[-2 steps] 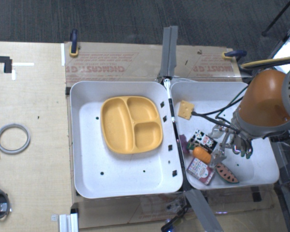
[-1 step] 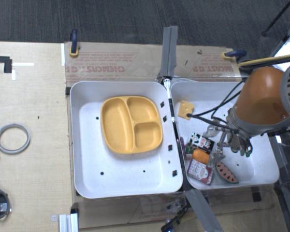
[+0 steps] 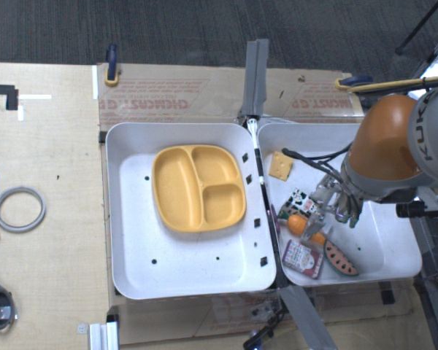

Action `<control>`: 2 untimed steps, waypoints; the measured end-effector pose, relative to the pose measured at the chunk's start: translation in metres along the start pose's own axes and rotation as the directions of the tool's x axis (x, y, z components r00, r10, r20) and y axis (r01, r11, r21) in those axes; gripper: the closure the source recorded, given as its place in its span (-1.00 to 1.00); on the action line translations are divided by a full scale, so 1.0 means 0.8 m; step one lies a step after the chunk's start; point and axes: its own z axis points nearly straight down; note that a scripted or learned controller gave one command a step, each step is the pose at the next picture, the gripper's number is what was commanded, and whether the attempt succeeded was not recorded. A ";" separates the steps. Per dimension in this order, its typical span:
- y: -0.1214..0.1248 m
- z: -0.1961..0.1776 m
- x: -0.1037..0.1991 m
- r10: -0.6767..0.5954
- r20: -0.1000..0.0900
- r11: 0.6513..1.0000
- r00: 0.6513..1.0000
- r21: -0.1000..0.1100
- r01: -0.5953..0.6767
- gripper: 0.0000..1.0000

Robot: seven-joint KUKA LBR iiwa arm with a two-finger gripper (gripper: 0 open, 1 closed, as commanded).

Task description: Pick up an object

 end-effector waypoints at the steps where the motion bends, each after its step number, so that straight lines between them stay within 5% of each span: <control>1: 0.002 -0.015 -0.002 -0.002 0.005 1.000 1.000 -0.002 0.002 1.00; 2: 0.087 -0.126 -0.050 0.122 0.002 0.993 0.993 0.000 -0.122 1.00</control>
